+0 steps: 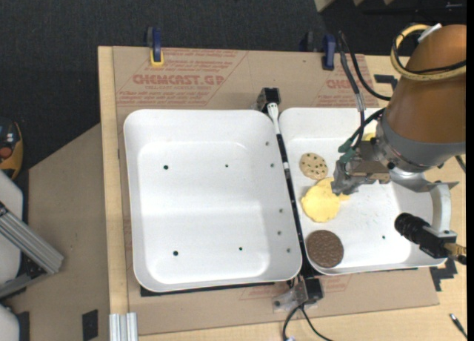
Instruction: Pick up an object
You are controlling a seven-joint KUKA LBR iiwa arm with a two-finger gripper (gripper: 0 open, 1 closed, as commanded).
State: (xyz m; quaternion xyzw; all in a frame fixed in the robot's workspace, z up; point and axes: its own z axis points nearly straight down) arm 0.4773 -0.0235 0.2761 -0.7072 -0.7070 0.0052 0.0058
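Two white bins sat side by side on a board [222,73], their inner rims meeting along a dark seam. The left bin [148,184] offered broad open floor across its whole span. The right bin [370,247] was tighter: the arm [429,102] covered its 3 o'clock side, leaving free floor mainly along the 6 o'clock rim and at 12 o'clock. Three flat items lay in a column close to the seam. A speckled cookie [313,164] lay at 12 o'clock of the group, a yellow disc [321,204] in the middle, and a brown disc [325,248] at 6 o'clock, close to the near rim. The gripper [343,184] hung low over the right bin, its tip at the 2 o'clock edge of the yellow disc and at 4 o'clock from the cookie. The tip met or overlapped the yellow disc's edge; contact could not be confirmed. How far the fingers stood apart could not be determined, and no item was seen between them.
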